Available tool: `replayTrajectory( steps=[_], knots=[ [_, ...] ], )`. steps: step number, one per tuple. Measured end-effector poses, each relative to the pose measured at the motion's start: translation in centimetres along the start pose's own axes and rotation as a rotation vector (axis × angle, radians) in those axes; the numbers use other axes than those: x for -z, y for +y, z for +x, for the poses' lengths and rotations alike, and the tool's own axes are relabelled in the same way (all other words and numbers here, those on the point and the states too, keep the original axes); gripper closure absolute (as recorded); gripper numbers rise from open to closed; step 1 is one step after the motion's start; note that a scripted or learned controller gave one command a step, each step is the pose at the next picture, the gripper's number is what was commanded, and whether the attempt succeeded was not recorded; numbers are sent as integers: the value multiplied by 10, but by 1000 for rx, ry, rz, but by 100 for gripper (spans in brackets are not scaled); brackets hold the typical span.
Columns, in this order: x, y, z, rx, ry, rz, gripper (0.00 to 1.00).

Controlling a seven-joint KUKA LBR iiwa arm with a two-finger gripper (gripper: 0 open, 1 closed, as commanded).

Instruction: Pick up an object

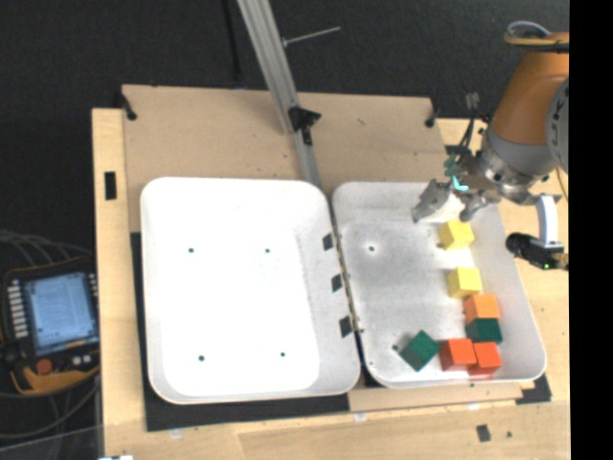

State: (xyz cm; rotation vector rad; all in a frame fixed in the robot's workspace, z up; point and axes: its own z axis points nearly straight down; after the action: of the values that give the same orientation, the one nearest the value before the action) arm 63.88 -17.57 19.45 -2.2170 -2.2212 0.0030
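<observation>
Over the far right part of the right bin (383, 286) hangs my gripper (450, 206), open, its two grey fingers spread with nothing between them. Just below it a yellow block (456, 235) lies on the bin floor, apart from the fingers. Along the bin's right side sit a second yellow block (465, 281), an orange block (482, 307) and a dark green block (485, 330). Near the front edge lie a green block (418, 350), a red-orange block (457, 353) and another orange block (487, 356).
The left bin (239, 286) sits beside the right one, joined by black clips (336, 283). A slanted metal pole (273, 56) rises behind the bins. A control pendant (53, 314) lies off the bench at the left.
</observation>
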Motion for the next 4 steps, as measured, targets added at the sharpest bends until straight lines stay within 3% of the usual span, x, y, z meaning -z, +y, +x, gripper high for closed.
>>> replayTrajectory(
  steps=[1, 2, 3, 4],
  knots=[
    [3, 1, -1, 2, -3, -4, 0],
    [-58, -5, -3, -2, -3, 1, 0],
    [-96, -3, -5, -2, -5, -9, 0],
    [-82, -2, -6, -3, -6, -14, 100]
  ],
)
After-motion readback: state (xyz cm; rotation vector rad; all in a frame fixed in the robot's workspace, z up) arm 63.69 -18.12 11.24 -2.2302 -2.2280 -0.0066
